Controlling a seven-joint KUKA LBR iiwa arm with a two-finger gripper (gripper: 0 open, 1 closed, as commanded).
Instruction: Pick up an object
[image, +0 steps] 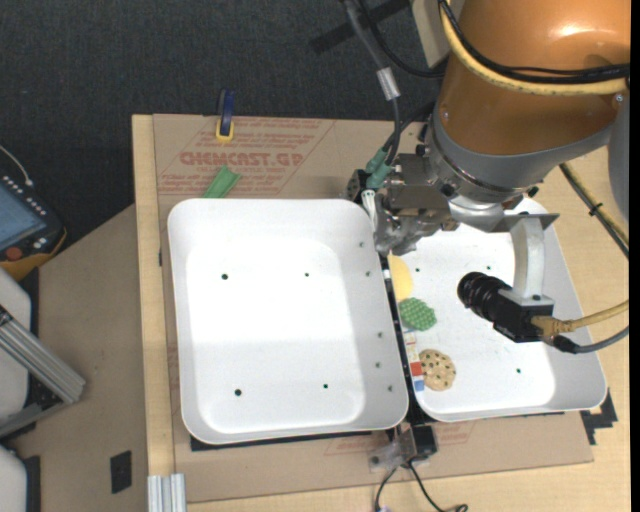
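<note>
- Cardboard-covered counter (150, 300) carries two white bins (270, 310), on dark carpet (80, 80).
- Gripper (398, 232) hangs over the right bin's (500, 385) left edge; finger state: cannot tell.

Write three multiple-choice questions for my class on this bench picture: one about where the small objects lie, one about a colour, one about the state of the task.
1. The small objects lie in:
A. the right bin
B. the left bin
C. the cardboard

2. The round textured object between the yellow piece and the cookie is:
A. red
B. green
C. blue

3. The cookie is:
A. lifted
B. stacked on the green object
C. resting on the bin floor

Answers:
1 A: yellow piece, green object and cookie sit along the right bin's left wall.
2 B: it looks green.
3 C: it lies flat, apart from the gripper.
</note>
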